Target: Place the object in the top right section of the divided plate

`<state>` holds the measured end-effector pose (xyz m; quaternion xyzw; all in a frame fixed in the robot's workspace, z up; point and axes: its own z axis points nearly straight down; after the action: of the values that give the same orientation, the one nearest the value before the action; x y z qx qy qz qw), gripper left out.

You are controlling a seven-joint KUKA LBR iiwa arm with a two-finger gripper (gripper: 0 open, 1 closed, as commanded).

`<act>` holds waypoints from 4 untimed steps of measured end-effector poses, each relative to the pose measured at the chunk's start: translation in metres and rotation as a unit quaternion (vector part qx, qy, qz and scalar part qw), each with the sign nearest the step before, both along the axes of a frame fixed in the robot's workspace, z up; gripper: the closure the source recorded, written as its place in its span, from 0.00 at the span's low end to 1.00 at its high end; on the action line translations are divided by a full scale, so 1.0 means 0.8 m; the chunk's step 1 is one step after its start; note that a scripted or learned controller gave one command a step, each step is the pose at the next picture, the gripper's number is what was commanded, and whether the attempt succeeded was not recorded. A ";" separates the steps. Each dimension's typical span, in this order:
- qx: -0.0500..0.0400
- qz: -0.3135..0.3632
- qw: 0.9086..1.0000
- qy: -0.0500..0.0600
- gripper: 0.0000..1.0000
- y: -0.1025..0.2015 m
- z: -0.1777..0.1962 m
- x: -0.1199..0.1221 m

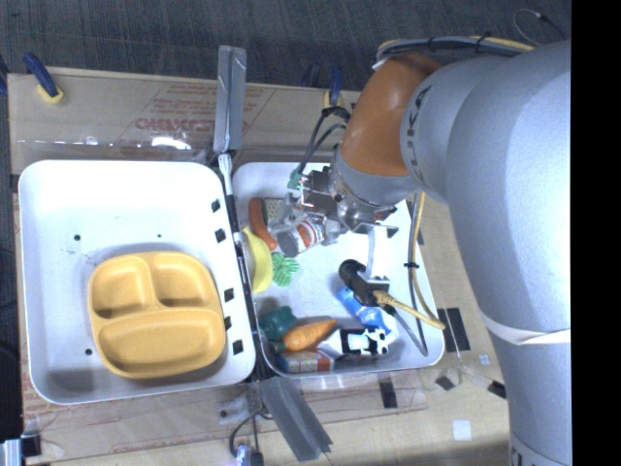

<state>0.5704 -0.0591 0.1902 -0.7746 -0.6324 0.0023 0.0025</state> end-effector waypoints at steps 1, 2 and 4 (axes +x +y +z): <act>-0.001 -0.054 0.999 -0.002 1.00 0.068 0.001 0.008; 0.000 0.005 1.000 0.000 1.00 0.183 0.000 -0.013; -0.002 -0.307 0.952 0.001 0.00 0.217 -0.038 -0.021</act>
<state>0.5538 0.1148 0.1602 -0.9312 -0.3645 0.0032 0.0018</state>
